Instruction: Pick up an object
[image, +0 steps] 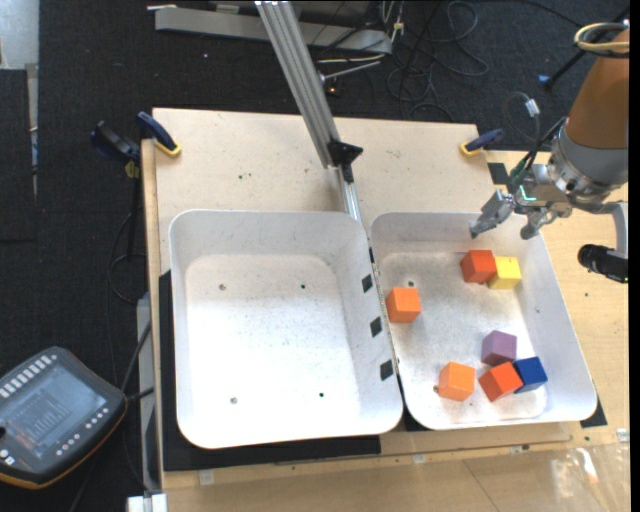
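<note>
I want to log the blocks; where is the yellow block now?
The yellow block lies in the right bin, near its far end, touching an orange block on its left.

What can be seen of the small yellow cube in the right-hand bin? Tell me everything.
The small yellow cube is a plain, matte, solid-coloured block, seemingly wood or foam. It rests flat on the floor of the right white bin, in the far part near the right wall. Its left face sits against an orange-red cube. The gripper is above and just beyond it, not touching it.
</note>
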